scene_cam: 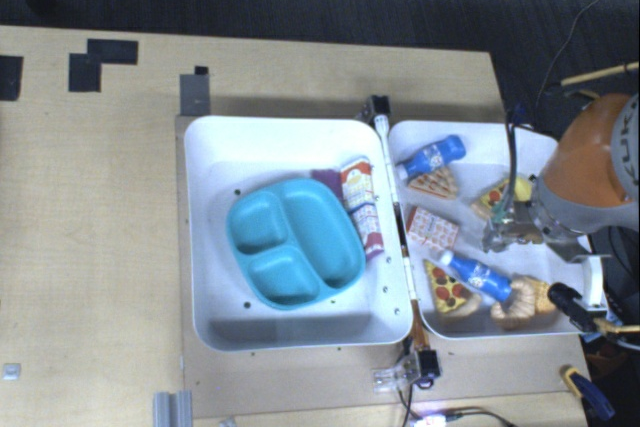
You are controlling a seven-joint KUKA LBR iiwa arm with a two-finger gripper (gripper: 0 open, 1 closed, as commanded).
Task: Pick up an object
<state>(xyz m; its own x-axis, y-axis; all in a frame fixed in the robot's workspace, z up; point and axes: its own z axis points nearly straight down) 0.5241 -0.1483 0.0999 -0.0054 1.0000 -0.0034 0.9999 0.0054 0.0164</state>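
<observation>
Hovering over the right bin [545, 147], the gripper [505, 233] is hanging low among the toys; whether it is wide, narrow or holding anything, I cannot tell from this angle.

Candidate object: the blue bottle [478, 276], lying on its side just below and slightly left of the gripper. Judging it light, rigid plastic, smooth and rounded, so it is likely to roll or slip. Best hold looks to be across the middle of the body, jaws square to its long axis.

Right bin contents, relative to the gripper:
- waffle piece [432, 229], to the left
- pizza slice [451, 289], below left, touching the blue bottle
- second blue bottle [433, 156] and a second pizza slice [434, 183], up and left
- yellow-and-red toy [495, 200], just above, partly hidden
- tan toy [525, 300], below, near the bin's front wall

Left bin [215, 225], well to the left of the gripper, is holding a blue divided plate [295, 243] and a wrapped packet [363, 206] lying against its right wall.

Crowding around the bottle is looking like the main risk.
</observation>
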